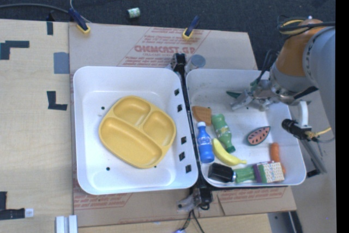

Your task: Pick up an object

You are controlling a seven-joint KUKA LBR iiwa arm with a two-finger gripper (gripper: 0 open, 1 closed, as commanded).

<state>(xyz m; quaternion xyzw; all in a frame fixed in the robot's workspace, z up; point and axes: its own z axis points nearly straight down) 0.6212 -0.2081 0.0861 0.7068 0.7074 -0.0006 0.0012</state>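
The gripper [238, 100] hung over the right bin [218, 77], its 2 fingers spread wide and holding nothing, pointing toward 9 o'clock. The pickable objects crowded the bin's 6 o'clock half: blue bottle [204, 142], green bottle [222, 131], banana [228, 154] and watermelon slice [258, 135], likely gathered there by chance. That left bare floor at 12 o'clock beneath the fingers. The bottles lay touching the banana, near the dividing wall, leaving little room. The left bin [87, 84] held 1 yellow tray [137, 131].

Right white bin [283, 180]: blue plastic bottle [205, 143], green bottle [222, 131], yellow banana [227, 154], watermelon slice [258, 135], all lying flat.
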